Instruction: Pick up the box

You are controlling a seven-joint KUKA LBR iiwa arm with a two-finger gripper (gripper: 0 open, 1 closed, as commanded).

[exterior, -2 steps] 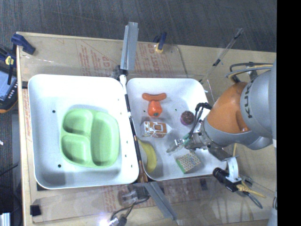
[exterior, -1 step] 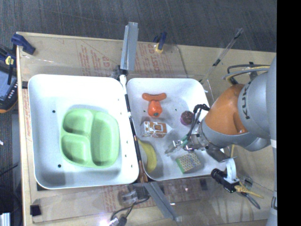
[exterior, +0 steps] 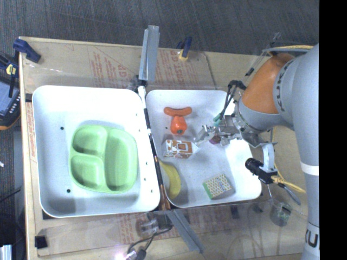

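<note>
Your gripper (grip state unreadable, so I cannot tell) sits just right of the small brown-and-white printed carton box, long axis left-right.

Grey arm casing, orange band above wrist, thin cables looped past metal gripper.

The box lies mid-frame in the right bin, crowded by an orange toy above and a banana below; bare floor opens toward the checkered sponge.
</note>
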